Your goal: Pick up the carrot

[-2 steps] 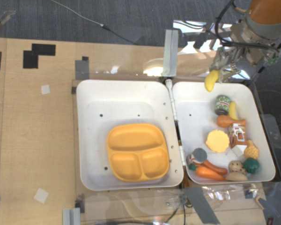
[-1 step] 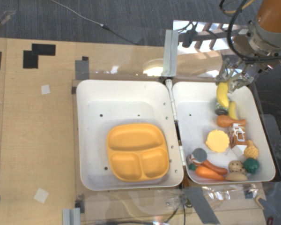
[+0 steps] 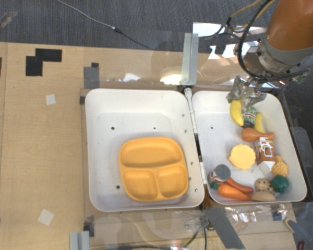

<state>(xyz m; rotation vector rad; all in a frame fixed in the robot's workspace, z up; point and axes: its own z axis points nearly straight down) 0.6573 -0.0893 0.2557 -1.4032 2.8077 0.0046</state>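
One carrot (image 3: 233, 192), lying long axis left-right at the near edge of the right bin (image 3: 215, 120), well apart from the claw (image 3: 245, 95) poised over that bin's far edge beside the banana (image 3: 236, 113); claw's opening: cannot tell.

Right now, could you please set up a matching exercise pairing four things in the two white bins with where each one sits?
Things:
1. orange toy carrot
2. yellow divided plastic plate
3. yellow toy banana
4. dark green toy broccoli

Places:
A. far end of the right bin, below the gripper
B. near right corner of the right bin
C. left bin
D. near edge of the right bin, towards its left

Pairs: 1-D, 2-C, 3-A, 4-B
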